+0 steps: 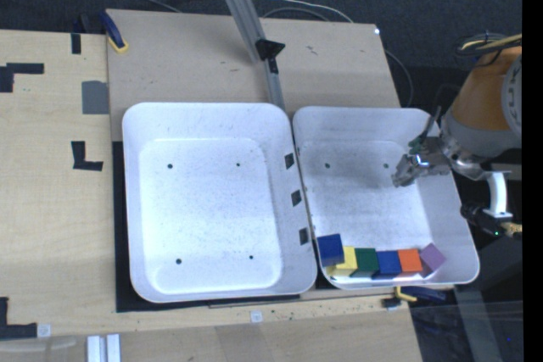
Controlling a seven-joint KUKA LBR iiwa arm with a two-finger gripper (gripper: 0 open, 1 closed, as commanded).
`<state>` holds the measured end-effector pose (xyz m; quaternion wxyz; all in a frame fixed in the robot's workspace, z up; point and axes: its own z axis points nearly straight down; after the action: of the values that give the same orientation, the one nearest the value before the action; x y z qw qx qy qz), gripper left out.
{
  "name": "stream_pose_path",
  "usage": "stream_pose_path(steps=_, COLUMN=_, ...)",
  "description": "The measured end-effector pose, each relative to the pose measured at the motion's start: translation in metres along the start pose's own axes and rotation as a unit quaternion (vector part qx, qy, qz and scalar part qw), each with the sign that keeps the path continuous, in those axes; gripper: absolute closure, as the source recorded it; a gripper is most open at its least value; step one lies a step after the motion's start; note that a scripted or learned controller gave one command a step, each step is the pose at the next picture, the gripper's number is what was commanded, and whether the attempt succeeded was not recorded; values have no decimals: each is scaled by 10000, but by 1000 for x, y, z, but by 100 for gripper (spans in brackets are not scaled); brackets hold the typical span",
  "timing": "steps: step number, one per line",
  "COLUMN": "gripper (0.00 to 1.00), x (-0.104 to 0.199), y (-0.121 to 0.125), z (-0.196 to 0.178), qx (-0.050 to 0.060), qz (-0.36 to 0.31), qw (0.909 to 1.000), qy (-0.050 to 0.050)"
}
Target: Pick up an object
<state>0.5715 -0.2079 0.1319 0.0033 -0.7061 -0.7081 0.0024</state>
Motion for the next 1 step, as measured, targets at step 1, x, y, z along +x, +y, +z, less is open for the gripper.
stream_pose_path(steps=1, gripper=100, x=4, y=29, z=42, qx=-30, qz=2, qw=10000, qy=-12)
